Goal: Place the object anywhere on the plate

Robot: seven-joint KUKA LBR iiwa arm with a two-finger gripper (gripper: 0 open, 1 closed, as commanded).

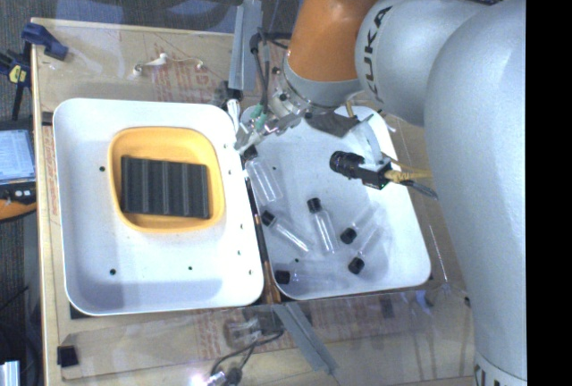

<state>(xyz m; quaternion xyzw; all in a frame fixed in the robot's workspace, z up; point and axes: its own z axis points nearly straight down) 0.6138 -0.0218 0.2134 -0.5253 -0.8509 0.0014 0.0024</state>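
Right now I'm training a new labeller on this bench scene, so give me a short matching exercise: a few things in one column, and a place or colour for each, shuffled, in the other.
Things:
1. plate
2. vials
3. band
4. gripper

Places and colours:
A. orange, above the wrist
B. yellow rim, in the left bin
C. clear with black caps, scattered in the right bin
D. at the divide between the bins, near their far edge

Pairs: 1-B, 2-C, 3-A, 4-D
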